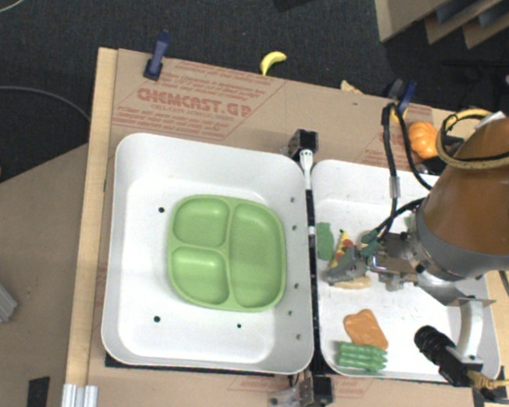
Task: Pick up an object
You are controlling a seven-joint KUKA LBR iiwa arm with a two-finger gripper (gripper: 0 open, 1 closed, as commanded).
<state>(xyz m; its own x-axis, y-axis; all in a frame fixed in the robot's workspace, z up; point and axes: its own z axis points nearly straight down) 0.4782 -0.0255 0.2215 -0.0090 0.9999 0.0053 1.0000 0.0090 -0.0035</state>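
Lowering my tool (360, 261) over clutter (346, 259), centre-right of frame; finger state I cannot tell. Advice: centre on one item before closing.

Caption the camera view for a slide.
KUKA arm's gripper low in the right bin among small objects; green divided plate in the left bin.

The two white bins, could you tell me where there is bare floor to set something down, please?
The left white bin has bare floor all around the green divided plastic tray, widest toward its left wall. The right white bin is crowded: the gripper, a green ridged piece and an orange wedge fill it, leaving a strip along its far wall.
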